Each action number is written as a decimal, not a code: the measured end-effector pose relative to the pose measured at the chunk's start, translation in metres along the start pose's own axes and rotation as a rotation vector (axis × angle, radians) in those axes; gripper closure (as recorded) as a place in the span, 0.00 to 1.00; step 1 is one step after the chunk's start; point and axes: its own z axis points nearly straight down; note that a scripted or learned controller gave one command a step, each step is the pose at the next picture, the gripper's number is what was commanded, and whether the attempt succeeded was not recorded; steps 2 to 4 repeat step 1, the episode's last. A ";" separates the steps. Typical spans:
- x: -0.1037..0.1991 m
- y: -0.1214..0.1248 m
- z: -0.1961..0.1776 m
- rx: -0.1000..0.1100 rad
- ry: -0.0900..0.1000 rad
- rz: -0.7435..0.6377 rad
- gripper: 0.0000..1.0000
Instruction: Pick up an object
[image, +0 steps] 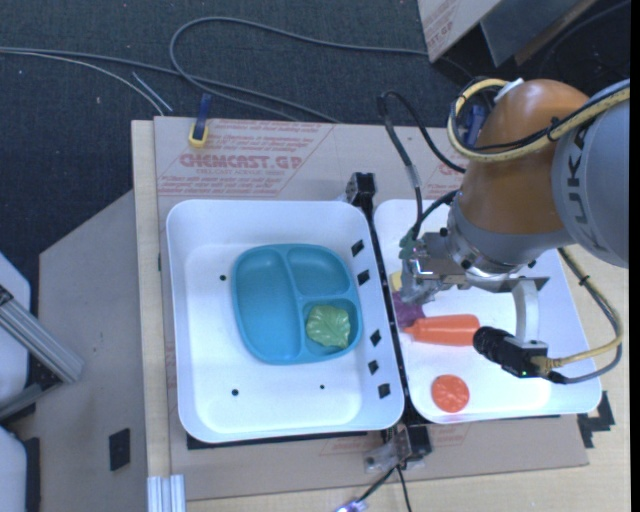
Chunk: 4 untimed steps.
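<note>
Hanging low over the left part of the right bin (575, 300), the gripper (418, 285) sits beneath the grey-and-orange wrist of the arm (520, 160), which reaches in from the right. Whether it is open or closed cannot be told from this view, as the wrist body covers most of it, and nothing can be seen held in it.

Item 1, orange carrot-shaped object (445, 329): lies in the right bin just below and slightly right of the gripper, close to it but not clearly touching. Long axis runs left to right across the bin, roughly level, with its left end nearest the gripper. Judged the likeliest pick; a small shift toward the near edge of the bin, with the grip set across the short width, would seem to suit it.

Item 2, small purple object (407, 312): lies against the left end of the carrot-shaped object, directly under the gripper, by the bin's left wall. Partly hidden; shape uncertain.

Item 3, round orange object (450, 393): lies in the same bin, nearer the front edge, well apart from the gripper.

Item 4, left bin (200, 300): holds a blue divided plate (275, 300) with a green leafy object (329, 325) in its lower right compartment. Far side of the divider from the gripper.

Item 5, black cable fitting (510, 352): hangs right of the carrot-shaped object.
</note>
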 end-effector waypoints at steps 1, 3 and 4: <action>0.046 -0.007 0.005 0.001 0.000 0.000 1.00; 0.046 -0.007 0.005 0.001 0.000 0.000 1.00; 0.046 -0.007 0.005 0.001 0.000 0.000 1.00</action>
